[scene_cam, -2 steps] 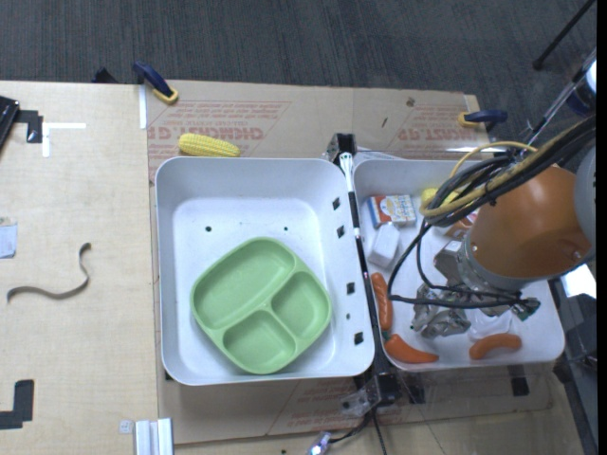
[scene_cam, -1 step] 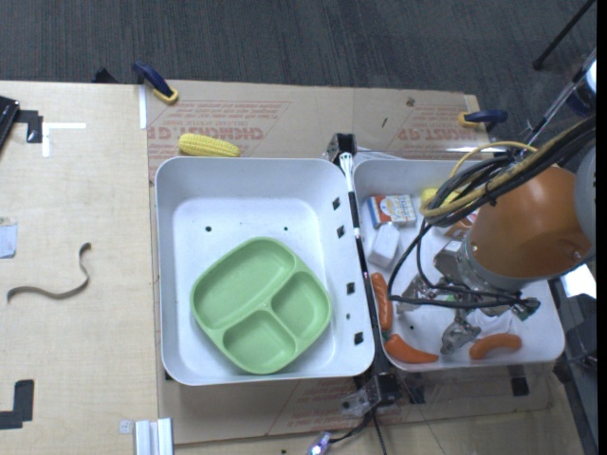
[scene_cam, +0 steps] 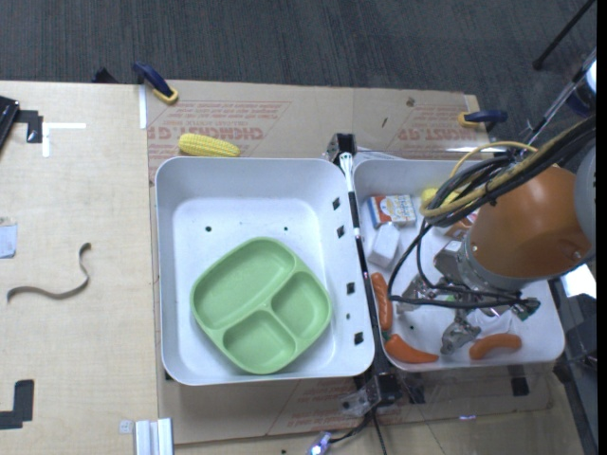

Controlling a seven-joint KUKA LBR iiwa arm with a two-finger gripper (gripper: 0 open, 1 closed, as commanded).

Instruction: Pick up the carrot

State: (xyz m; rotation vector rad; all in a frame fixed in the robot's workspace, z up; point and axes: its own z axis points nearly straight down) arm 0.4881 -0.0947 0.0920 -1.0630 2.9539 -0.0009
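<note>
White left bin (scene_cam: 180,254): had just a green divided plate (scene_cam: 261,304) in it
Right bin (scene_cam: 545,347): carrot (scene_cam: 411,352) lay at the front, near some small packages (scene_cam: 394,211)
Gripper (scene_cam: 462,335): hung low right beside the carrot, grip unclear tbh

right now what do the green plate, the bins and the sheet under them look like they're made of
Green plate: looks like matte moulded plastic, with an even pale green colour and soft rounded dividers.
Left bin and right bin: probably smooth white plastic, with thin walls and a slight sheen.
Sheet: cardboard, brown with red print.
</note>
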